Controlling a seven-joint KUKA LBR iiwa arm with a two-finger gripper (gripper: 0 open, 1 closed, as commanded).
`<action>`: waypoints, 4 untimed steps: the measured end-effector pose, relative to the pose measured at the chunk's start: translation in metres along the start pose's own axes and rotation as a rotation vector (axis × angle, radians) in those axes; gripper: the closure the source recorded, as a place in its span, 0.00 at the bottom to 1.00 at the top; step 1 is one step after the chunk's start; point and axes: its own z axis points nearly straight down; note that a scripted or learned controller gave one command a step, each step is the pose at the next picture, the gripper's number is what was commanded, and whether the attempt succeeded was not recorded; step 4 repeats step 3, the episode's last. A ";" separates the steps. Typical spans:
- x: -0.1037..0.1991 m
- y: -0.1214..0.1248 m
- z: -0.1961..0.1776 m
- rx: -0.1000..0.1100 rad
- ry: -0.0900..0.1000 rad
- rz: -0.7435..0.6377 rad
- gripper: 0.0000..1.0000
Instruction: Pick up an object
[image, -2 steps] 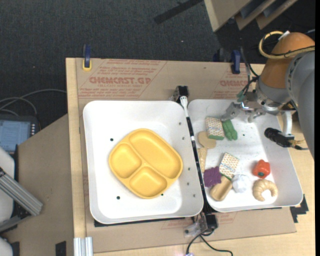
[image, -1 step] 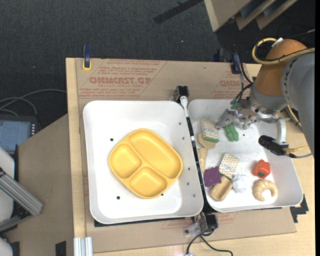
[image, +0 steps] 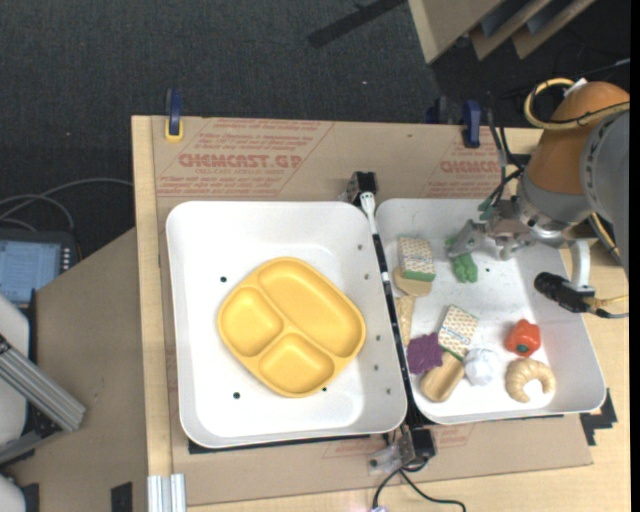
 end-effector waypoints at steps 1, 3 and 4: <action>0.001 0.001 -0.011 -0.003 -0.001 -0.003 1.00; 0.126 -0.068 -0.107 -0.005 0.006 -0.008 1.00; 0.126 -0.068 -0.107 -0.005 0.006 -0.008 1.00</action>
